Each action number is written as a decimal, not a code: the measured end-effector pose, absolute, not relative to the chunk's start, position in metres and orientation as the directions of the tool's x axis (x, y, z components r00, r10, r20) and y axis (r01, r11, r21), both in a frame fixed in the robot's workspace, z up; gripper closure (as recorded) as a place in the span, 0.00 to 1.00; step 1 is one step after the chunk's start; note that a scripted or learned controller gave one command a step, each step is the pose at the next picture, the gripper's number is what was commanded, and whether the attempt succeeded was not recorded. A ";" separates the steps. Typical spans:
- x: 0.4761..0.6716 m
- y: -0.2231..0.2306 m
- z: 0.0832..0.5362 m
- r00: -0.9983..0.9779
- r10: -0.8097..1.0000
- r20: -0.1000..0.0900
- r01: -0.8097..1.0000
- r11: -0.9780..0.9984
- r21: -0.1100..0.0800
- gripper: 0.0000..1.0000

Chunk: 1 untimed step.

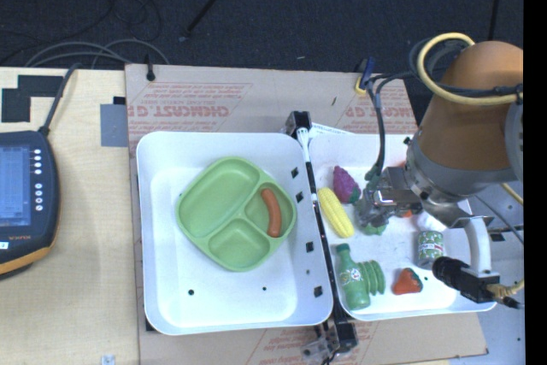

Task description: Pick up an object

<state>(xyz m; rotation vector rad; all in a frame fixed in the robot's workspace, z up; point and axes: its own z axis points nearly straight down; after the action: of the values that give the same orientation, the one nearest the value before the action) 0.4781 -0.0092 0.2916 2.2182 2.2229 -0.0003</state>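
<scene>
My gripper (pixel 373 211) is low in the right bin (pixel 402 308), near its middle. A small green object (pixel 374 227) lies right under its tip, partly hidden by it. Just left of the gripper are a yellow corn cob (pixel 335 213) and a purple bunch of grapes (pixel 344 182). Along the bin's front lie a green bottle (pixel 350 278), a green ridged piece (pixel 373 273) and a red strawberry (pixel 408 280). A small can (pixel 430 247) stands to the gripper's right.
The left bin (pixel 162 269) holds a green divided plate (pixel 224 214) with a red sausage (pixel 273 211) in one compartment. The divider between the bins (pixel 312 218) runs close to the corn. A teach pendant (pixel 21 192) lies on the bench at far left.
</scene>
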 end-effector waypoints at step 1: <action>0.476 0.069 0.289 -0.006 1.000 -0.001 1.000 0.006 -0.010 1.00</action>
<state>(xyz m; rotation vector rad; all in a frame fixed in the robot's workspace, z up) 0.4761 0.0692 0.2886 2.2187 2.2328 -0.0118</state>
